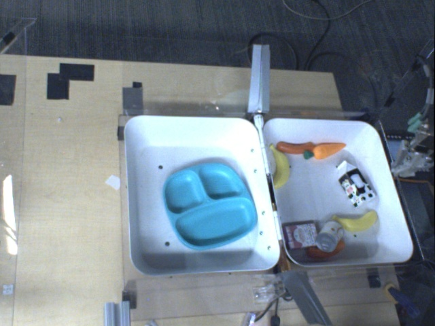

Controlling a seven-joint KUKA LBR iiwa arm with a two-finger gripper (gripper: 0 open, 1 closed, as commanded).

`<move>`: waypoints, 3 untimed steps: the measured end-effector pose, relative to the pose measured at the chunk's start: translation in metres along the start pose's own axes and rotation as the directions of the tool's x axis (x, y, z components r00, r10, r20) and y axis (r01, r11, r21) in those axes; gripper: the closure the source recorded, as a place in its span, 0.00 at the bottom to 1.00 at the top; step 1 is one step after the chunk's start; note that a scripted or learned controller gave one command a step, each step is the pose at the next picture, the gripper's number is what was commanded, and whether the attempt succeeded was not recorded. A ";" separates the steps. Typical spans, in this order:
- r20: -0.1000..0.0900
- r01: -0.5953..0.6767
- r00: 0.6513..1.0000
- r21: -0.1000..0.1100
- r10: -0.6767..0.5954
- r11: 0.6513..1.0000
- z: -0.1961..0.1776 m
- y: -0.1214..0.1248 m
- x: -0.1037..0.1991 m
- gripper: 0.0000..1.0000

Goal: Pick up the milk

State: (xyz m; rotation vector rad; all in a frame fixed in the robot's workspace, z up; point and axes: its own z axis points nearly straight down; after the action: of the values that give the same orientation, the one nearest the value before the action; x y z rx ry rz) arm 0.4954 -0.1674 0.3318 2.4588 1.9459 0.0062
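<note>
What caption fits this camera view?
Blue tray in left bin; milk, carrot, two bananas in right bin.

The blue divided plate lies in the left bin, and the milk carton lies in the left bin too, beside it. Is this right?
Not quite. The blue divided plate does lie in the left bin, but the milk carton lies in the right bin, between the carrot and a banana. The camera view shows this.
</note>
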 end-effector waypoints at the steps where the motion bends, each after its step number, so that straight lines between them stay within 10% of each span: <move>1: 0.000 -0.186 0.983 0.004 0.186 0.983 0.079 -0.018 0.041 1.00; 2: -0.001 0.031 1.000 0.007 -0.031 1.000 0.219 0.013 0.071 1.00; 3: -0.002 0.144 0.990 0.004 -0.144 0.990 0.227 -0.014 0.029 1.00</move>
State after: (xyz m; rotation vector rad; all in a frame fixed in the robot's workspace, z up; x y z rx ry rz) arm 0.4900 -0.1362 0.1051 2.3154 2.1207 0.0037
